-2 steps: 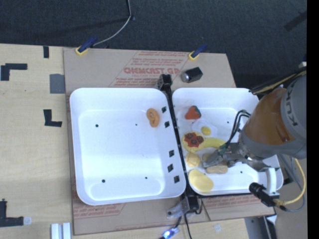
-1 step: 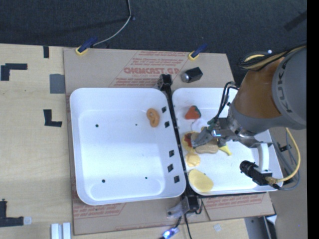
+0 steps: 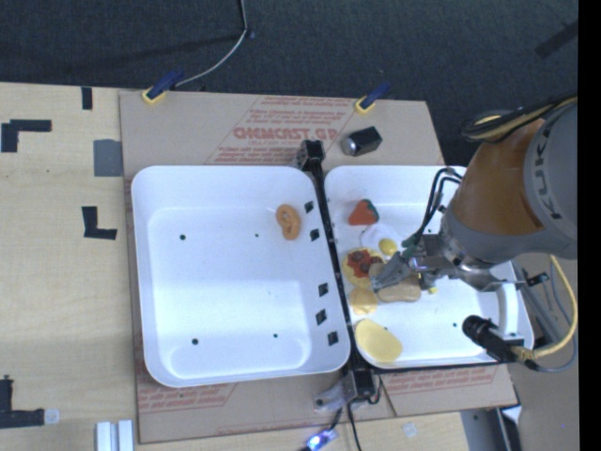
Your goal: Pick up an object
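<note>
While the grey arm point(image 3: 526, 195) with its orange band reaches in from the right over the right bin point(image 3: 470, 346), the jaws point(image 3: 392, 274) sit low among a small cluster of objects near that bin's left wall. How far apart they stand cannot be told: the fingertips are dark, small and merged with the clutter beneath them, and no object can be seen clearly between them. They are down at the pile, right against a tan, bread-like piece point(image 3: 402, 293) that lies just below and to the right of them, and beside a reddish-brown object point(image 3: 359, 263) on their left; whether they actually touch either one is unclear. A pale yellow lump point(image 3: 363, 299) lies just below the reddish one, and a small yellow-white piece point(image 3: 387, 247) lies just above the jaws. Farther up in the same bin, apart from the cluster, rests an orange-red object with a green tip point(image 3: 363, 213). Near the bin's lower edge lies a flat yellow disc point(image 3: 378, 342), separate from the rest. The left bin point(image 3: 169, 346) holds one small orange-tan object point(image 3: 289, 221) near its upper right corner, close to the divide between the bins. Both bins rest on a cardboard sheet point(image 3: 272, 130) on the bench point(image 3: 56, 280), and a small dark object point(image 3: 362, 141) sits on the cardboard above the right bin.
</note>
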`<state>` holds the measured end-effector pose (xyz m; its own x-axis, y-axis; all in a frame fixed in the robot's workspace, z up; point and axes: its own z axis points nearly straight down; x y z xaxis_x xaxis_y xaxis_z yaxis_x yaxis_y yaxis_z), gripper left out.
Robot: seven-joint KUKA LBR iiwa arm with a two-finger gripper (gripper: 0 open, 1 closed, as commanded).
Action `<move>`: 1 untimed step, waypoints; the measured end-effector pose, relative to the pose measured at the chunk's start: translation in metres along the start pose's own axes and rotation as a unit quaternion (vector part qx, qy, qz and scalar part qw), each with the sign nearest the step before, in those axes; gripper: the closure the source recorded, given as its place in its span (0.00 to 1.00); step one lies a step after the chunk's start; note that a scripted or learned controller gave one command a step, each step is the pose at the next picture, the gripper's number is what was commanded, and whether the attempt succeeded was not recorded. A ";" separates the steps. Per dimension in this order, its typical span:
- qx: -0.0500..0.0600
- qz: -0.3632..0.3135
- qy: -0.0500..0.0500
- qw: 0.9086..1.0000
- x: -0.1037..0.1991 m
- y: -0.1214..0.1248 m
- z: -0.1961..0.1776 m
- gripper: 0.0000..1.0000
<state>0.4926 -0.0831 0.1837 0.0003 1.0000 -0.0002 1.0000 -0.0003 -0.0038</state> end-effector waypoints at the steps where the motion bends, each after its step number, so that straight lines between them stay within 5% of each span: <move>1: -0.001 -0.008 0.001 1.000 0.144 0.001 -0.011 1.00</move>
<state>0.4936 0.0611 0.1952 -0.0153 0.9999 0.0028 0.9999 0.0153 -0.0013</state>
